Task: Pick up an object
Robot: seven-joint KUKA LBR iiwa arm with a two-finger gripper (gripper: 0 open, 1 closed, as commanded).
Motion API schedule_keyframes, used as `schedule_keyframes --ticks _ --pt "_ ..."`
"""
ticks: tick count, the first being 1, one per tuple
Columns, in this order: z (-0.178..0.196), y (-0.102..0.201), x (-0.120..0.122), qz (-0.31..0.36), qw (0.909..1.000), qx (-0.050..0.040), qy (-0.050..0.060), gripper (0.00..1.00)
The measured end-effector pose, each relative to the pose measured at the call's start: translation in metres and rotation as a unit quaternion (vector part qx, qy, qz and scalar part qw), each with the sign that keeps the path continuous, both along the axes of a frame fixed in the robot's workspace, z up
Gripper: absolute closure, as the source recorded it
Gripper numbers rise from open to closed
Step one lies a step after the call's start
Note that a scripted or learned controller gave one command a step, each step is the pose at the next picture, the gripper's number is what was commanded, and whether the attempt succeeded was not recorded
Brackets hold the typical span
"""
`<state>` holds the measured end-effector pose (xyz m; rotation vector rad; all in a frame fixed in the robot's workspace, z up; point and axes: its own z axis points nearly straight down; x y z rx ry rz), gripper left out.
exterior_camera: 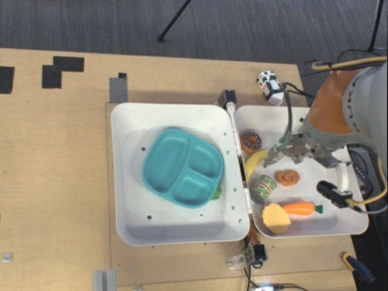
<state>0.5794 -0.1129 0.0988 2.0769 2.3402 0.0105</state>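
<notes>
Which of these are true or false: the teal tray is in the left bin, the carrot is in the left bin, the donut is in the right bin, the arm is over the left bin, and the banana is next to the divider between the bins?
1. The teal tray lies in the left bin. True.
2. The carrot lies in the left bin. False: it lies in the right bin, beside the yellow block.
3. The donut is in the right bin. True.
4. The arm is over the left bin. False: it reaches over the right bin.
5. The banana lies near the divider between the bins. True.
</notes>
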Motion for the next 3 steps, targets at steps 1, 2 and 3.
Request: schedule_keyframes --ticks 1,2,3 --pt "-0.011 0.02 -0.056 -0.142 0.9898 0.002 -0.001 0.0" --pt "-0.012 0.023 -0.014 -0.102 0.9948 0.0019 0.003 0.0" --pt "-0.011 0.027 -0.088 -0.086 0.9963 0.0015 0.001 0.0"
